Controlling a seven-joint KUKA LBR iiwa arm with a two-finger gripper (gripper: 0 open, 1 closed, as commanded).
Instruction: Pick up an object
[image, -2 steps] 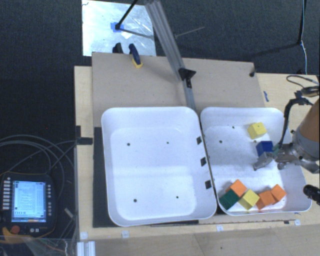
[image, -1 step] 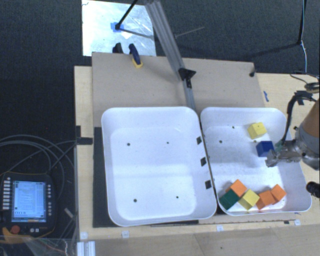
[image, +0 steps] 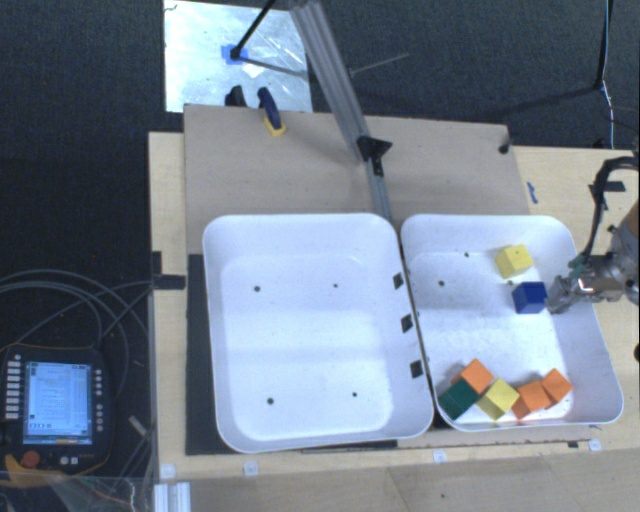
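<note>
At the right edge of the right bin (image: 590, 345), the gripper (image: 572, 287) reaches in low over the rim, just beside a blue cube (image: 529, 297). From where I stand, whether it is clenched or released I cannot tell; it is too small and blurred, and nothing visibly sits in its grasp. The blue cube lies near that right wall, with a yellow cube (image: 514, 260) a little further toward the bin's far edge. Along the near edge, a cluster crowds together: a green cube (image: 459, 398), an orange cube (image: 477, 376), a second yellow cube (image: 497, 398) and two more orange blocks (image: 543, 391), touching or nearly so. The left bin (image: 300, 235) sits alongside.

I would judge the blue cube the sensible target: it stands apart from the others, so a grasp there should not snag a neighbour. The approach wants to be square to its faces and centred, minding the bin wall close by.

A handheld control pendant (image: 55, 405) lies off the bench's left side; its lit screen is too small to read. No other writing is legible.
</note>
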